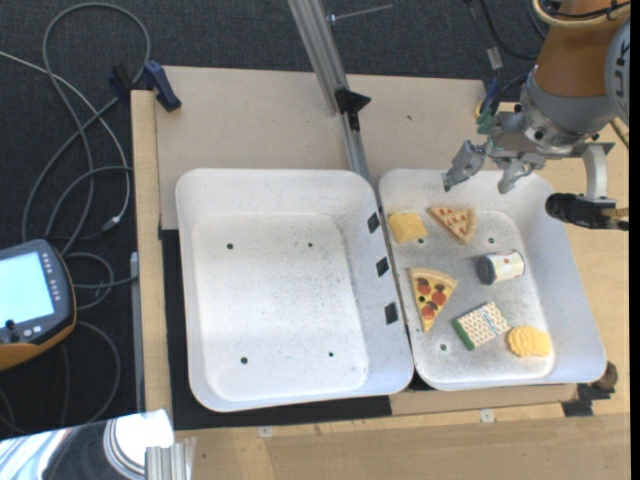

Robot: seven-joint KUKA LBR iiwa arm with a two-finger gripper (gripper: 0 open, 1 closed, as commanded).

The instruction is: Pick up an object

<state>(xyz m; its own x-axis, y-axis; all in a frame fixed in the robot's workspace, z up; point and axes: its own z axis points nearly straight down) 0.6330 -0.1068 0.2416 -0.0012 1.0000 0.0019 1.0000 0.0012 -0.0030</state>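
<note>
A grey-and-orange robot arm reaches over the right bin, beside the left bin. Its gripper hangs above the bin's far rim, fingers spread with nothing between them. On the bin floor lie a large pizza slice, a green-edged block, a small pizza slice, a yellow piece, a yellow round and a small cylinder.

Even, bright overhead light, soft faint shadows under the toys. Mild glare on white bins and metal bottom left. Slightly soft focus overall, some grain, dark carpet underexposed.
</note>
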